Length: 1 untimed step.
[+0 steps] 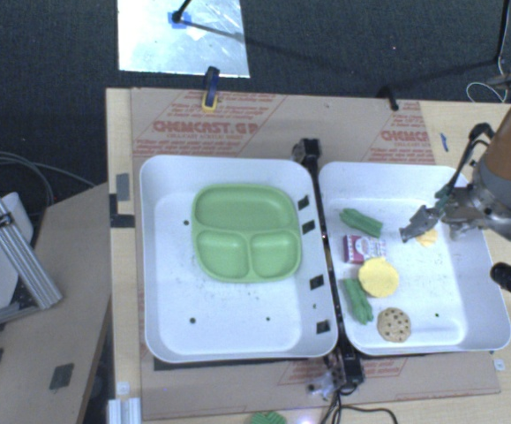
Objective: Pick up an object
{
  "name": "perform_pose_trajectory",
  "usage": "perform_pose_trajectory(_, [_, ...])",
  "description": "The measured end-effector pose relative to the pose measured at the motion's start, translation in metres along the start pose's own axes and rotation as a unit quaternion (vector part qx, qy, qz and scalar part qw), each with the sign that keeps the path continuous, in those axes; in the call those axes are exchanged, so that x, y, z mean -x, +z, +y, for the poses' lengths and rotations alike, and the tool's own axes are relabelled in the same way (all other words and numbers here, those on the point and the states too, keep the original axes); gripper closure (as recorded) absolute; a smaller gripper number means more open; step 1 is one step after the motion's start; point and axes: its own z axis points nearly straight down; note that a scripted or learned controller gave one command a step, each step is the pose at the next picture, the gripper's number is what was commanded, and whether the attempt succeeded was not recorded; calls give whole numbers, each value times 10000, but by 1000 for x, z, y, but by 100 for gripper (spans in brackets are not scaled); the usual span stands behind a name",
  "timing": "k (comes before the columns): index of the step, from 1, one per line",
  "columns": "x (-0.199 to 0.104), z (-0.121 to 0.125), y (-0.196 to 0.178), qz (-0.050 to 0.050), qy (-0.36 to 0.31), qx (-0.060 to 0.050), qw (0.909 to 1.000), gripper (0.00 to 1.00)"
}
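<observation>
So the tabletop [264,113] has two shallow white bins sitting side by side. The left bin [162,263] has a green divided plate [246,233] lying flat in the middle of it, three compartments, nothing in them.

The right bin [476,325] is where all the stuff is. There's a green pickle-looking piece [361,222] near the upper left of that bin, and just below it a small pink and white packet [356,249]. Right under the packet is a round yellow disc [379,277], basically touching it. To the left of the disc is another green piece [356,299], lying at a slant. Below the disc there's a chocolate chip cookie [394,325] by the bin's front wall.

The arm comes in from the right and the hand [417,226] is low over the right bin's upper middle, dark fingertips pointing left. A little yellow object [428,238] sits right at the tips, partly hidden by them. Honestly can't tell if the hand is clenched or released, or whether it's got that yellow bit at all.
</observation>
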Motion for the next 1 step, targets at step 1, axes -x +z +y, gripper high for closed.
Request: perform_pose_trajectory(1, [-29,44,40,0,-28,9,10000,0])
